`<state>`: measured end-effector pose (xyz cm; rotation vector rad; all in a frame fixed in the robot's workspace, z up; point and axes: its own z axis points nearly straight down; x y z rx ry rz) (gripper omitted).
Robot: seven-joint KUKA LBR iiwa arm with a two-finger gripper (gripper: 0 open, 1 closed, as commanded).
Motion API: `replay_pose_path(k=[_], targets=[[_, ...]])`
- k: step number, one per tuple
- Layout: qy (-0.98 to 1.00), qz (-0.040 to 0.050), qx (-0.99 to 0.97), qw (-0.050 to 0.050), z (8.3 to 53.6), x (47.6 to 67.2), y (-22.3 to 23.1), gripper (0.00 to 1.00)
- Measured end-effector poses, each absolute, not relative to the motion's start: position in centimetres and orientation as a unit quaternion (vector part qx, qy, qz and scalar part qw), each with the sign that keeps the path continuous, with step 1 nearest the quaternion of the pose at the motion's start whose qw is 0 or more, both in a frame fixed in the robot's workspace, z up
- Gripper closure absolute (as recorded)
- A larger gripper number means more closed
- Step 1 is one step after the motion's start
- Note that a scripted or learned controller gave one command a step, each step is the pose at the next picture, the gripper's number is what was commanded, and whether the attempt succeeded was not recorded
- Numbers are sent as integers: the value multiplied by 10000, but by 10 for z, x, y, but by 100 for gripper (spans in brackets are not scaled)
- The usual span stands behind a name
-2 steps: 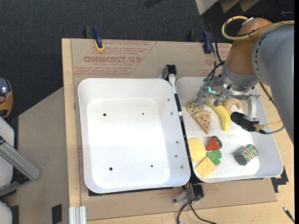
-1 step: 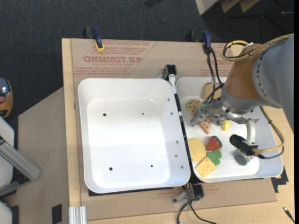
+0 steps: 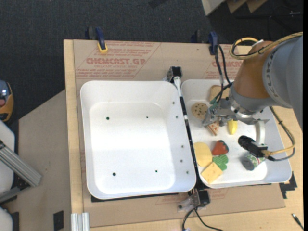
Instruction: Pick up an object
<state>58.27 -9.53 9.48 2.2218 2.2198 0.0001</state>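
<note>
My jaws point(image 3: 215, 118), state unclear, sit low in the right bin point(image 3: 274, 174) amid crowded toys; they could nudge the cookie point(image 3: 198, 109) aside.

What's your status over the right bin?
Gripper low in right bin, by cookie. Fingers unclear. Strawberry, yellow wedge lie apart. Nothing lifted.

Round speckled cookie point(image 3: 198, 110) — flat in right bin point(image 3: 274, 170)

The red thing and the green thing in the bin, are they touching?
Touching. The camera view shows the red piece resting right against the green piece, with no white bin floor between them.
</note>
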Motion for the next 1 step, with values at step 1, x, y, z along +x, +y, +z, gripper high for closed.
replay_pose_path(k=[1], targets=[[7091, 37, 7051, 44, 190, 650, -40, 100]])
